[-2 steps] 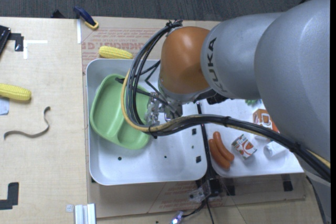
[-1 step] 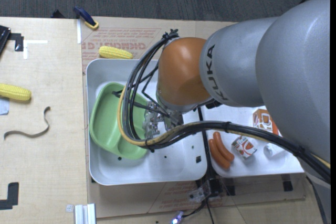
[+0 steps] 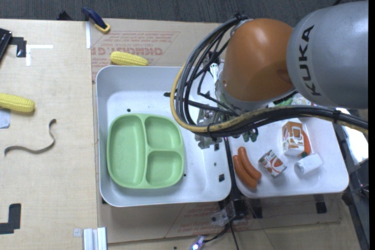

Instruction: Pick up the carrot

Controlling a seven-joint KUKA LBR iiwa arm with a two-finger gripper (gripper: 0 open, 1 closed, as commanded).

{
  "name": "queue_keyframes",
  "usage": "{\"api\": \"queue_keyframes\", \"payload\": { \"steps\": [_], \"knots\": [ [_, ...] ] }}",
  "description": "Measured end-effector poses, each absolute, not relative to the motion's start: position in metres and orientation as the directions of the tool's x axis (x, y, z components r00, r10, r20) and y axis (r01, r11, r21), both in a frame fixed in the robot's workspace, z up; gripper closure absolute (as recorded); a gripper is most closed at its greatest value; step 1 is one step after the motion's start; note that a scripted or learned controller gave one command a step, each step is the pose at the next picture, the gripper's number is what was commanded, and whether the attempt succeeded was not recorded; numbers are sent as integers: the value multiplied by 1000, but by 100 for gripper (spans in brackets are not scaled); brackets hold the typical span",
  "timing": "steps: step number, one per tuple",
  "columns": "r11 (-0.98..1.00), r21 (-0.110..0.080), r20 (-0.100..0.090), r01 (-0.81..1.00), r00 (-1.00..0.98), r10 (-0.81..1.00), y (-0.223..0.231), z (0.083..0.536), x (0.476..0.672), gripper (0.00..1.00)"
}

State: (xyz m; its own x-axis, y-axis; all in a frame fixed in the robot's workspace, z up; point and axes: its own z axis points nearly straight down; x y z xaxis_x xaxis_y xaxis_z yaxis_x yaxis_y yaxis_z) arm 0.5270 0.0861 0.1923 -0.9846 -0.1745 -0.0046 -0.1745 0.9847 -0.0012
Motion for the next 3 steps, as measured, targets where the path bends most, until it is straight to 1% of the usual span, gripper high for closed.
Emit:
{"api": "queue_keyframes", "payload": {
  "steps": [1,2,3],
  "knots": [
    [986,-1,-7,-169,-986,-169,86,201,528,100],
    [1000,0,-2,-23,-1000,-23,118,224,498,100],
    [876,0,0,-483,-876,-483,86,191,506,100]
  ]
}}
